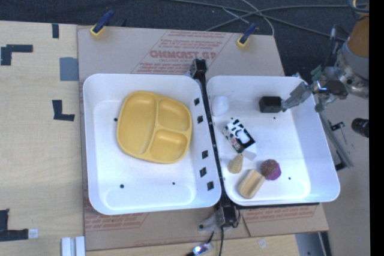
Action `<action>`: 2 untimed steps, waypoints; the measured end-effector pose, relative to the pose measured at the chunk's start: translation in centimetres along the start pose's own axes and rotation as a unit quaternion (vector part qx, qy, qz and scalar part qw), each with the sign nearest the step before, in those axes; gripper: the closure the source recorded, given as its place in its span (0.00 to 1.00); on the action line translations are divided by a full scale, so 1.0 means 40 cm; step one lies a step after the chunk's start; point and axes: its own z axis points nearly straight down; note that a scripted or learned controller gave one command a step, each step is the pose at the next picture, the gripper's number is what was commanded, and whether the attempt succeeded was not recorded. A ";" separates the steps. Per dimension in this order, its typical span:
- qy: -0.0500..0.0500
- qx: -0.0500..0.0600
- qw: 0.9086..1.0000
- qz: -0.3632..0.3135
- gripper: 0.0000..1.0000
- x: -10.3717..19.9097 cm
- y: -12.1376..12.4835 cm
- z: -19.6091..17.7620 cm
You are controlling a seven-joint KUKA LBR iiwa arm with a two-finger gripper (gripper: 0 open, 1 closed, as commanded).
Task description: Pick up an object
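Jaws: couldn't tell apart or together, too blurred. Gripper (298, 95) sat low over the right bin's (312, 147) far right corner, tip just beside a small black block (270, 104), nothing seen between the jaws.

Right bin, near edge first: tan cylinder (251, 184), purple ball (270, 169) touching it, small tan cone (236, 163). Mid bin by the left wall: black-and-white packet (239, 135). Far left corner: pale round thing (221, 106), hard to make out. Left bin (99, 147) carried a yellow divided plate (154, 127) at its middle.

Step, as I judged it: approach or reach, grasp not yet made, nothing lifted. Black block looked the likely target. Next move would call for straddling the block, closing on it, then a straight lift clear of the far wall.
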 end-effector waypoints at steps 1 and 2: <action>-0.001 -0.006 1.000 -0.002 0.00 0.002 0.005 -0.018; -0.001 -0.004 1.000 -0.002 0.00 0.011 0.011 0.141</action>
